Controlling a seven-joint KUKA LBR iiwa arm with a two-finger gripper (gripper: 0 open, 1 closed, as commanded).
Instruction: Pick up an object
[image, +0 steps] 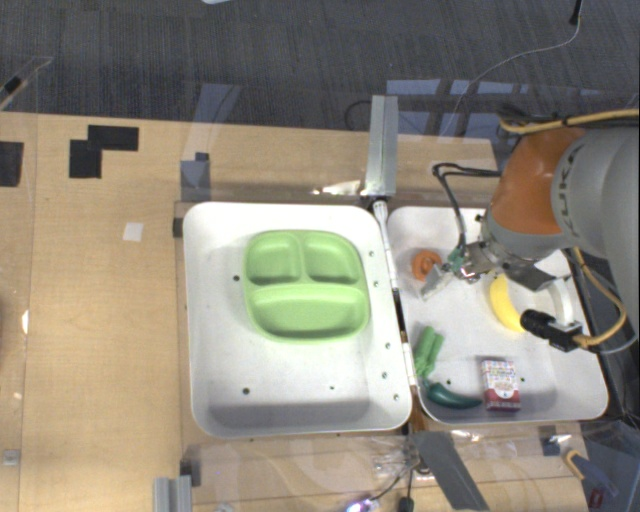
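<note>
On the counter (90, 330), the left bin (215, 400) carries a green sectioned tray (303, 282) lying flat, its long side running across the view; nothing near it suggests the arm is going for it. Moving right into the right bin (585, 400), a light green vegetable (428, 350) lies with its long axis running from upper left to lower right, and just below it a dark green one (448, 396) curves along the bin's near wall. Above them sits a small orange object (427, 264), roundish, with no clear long axis, close to the bin's left wall. The gripper (447, 272) is low over the bin just beside that orange object, apparently near or touching it, so it looks like the likely target. Whether the fingers are spread or closed cannot be made out at this size, and nothing is visibly between them, so the pick appears not yet done: grasping and lifting remain. Further right, a yellow banana-like object (505, 304) lies with its long axis roughly top to bottom, curving, and a small red-and-white box (500, 383) stands near the front wall.
</note>
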